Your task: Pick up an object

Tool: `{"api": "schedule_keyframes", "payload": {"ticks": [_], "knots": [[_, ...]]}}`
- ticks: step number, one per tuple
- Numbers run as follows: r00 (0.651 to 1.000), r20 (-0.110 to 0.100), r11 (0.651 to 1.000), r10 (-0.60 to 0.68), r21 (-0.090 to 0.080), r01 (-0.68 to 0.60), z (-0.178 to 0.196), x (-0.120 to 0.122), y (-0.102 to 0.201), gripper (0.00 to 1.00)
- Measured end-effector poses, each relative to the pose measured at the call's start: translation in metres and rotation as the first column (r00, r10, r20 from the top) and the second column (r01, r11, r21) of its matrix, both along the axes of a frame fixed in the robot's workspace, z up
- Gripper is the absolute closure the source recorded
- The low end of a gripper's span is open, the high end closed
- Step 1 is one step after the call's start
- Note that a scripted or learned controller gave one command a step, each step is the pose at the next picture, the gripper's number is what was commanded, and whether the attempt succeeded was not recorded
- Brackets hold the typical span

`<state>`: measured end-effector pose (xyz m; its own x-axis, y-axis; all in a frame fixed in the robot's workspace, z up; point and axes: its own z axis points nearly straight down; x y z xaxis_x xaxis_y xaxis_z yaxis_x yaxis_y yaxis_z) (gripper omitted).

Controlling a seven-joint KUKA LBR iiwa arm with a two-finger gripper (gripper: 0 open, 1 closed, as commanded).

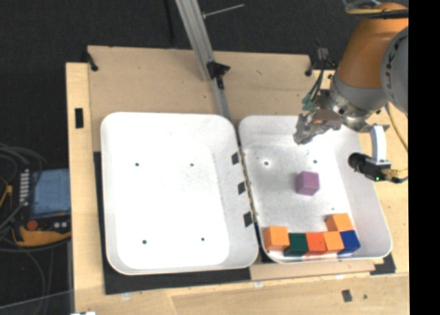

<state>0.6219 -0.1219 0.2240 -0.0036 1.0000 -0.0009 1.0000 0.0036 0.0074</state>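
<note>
A tan bench stands on a dark floor and bears two shallow white bins side by side. The left bin lies beside the right bin. The arm reaches in from the right. Its gripper hangs over the far part of the right bin; whether the fingers are apart or closed cannot be told, and nothing is seen between them. A purple cube sits alone mid-bin. Orange, green and blue blocks cluster along the near wall

A pale wooden bench sits on a dark floor (black, carpet-like); a grey metal pole slants across, cables at left.
</note>
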Motion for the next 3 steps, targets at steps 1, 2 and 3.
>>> {"api": "schedule_keyframes", "payload": {"ticks": [1, 2, 3], "knots": [[1.0, -0.005, 1.0, 0.003, 0.002, -0.003, 0.003, 0.008, 0.05, 1.0], [1.0, -0.006, 1.0, 0.005, 0.003, -0.005, 0.016, 0.001, 0.106, 1.0], [1.0, -0.01, 1.0, 0.003, 0.002, -0.003, 0.005, -0.002, 0.155, 1.0]]}}
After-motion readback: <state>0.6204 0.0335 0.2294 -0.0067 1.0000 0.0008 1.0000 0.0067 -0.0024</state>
